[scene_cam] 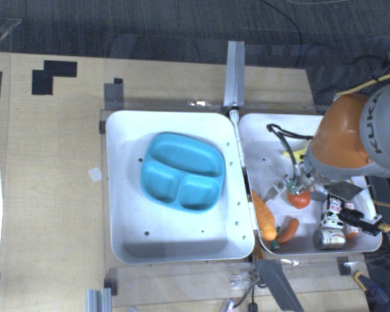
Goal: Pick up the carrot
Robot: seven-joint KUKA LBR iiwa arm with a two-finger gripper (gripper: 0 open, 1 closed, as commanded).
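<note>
Item one, the gripper (298, 186): I see it low in the right bin (260, 132), under the grey arm (351, 142) with its orange band; whether it is released or clenched I cannot tell, since the wrist covers it. Item two, a tomato (299, 199), red, just at its 6 o'clock, touching or nearly so. Item three, the carrot (265, 216), orange, lying against the bin's left wall at the gripper's 8 o'clock, apart from it and not held; I judge the tool must shift that way. Item four, a red sausage-like piece (287, 231) beside the carrot's 3 o'clock. Item five, a can (331, 238) at 4 o'clock. Item six, the left bin (127, 174), holding a blue divided tray (182, 169).
</note>
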